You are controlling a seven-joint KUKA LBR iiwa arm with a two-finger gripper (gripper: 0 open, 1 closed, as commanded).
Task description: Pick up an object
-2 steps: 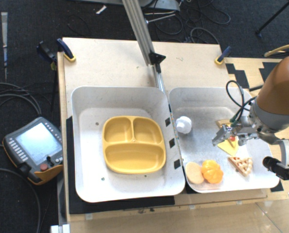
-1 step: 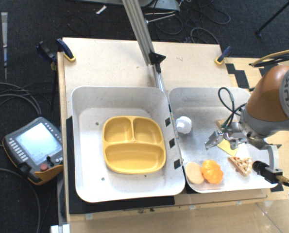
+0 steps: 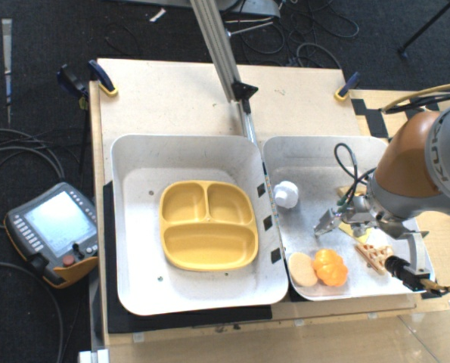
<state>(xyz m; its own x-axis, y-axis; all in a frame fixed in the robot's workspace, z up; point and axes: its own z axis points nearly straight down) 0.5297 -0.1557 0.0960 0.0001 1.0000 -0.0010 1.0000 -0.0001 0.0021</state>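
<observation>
My gripper [image 3: 327, 224] hangs low over the middle of the right bin [image 3: 315, 157], at the end of the grey arm with the orange band [image 3: 410, 161]. Below it, near the bin's front edge, lies an orange fruit-like object [image 3: 331, 267] with a pale beige oval piece [image 3: 302, 270] touching its left side. A tan waffle-patterned piece [image 3: 374, 254] lies just right of the gripper. A small white round object [image 3: 286, 194] sits to the gripper's upper left, close to the bin's left wall. I see nothing held in the gripper.
The left bin [image 3: 134, 203] holds a yellow divided plate [image 3: 208, 224] at its centre. A metal pole [image 3: 221, 48] slants up from the wall between the bins. A teach pendant [image 3: 51, 229] and cables lie on the floor at left.
</observation>
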